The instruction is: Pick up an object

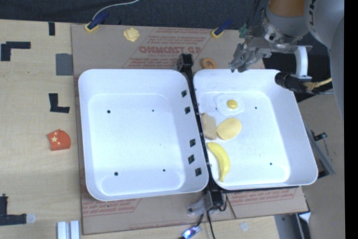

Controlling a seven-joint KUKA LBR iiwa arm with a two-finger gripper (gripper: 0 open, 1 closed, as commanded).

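Note:
The right bin [279,120] holds a fried egg toy [230,104], a round yellow lemon-like piece [229,129], a tan bread-like piece [209,126] and a yellow banana [220,159], all in its left half. My gripper [241,62] hangs above the bin's far rim, up and to the right of the egg, with nothing seen between its fingers. The fingers are dark and small, and their gap is not clear.
The left bin [134,131] lies beside the right one. Outside the bins are a yellow piece [131,34] at the back, a small ring [208,64] near the divider, and a red piece [59,140] at the left.

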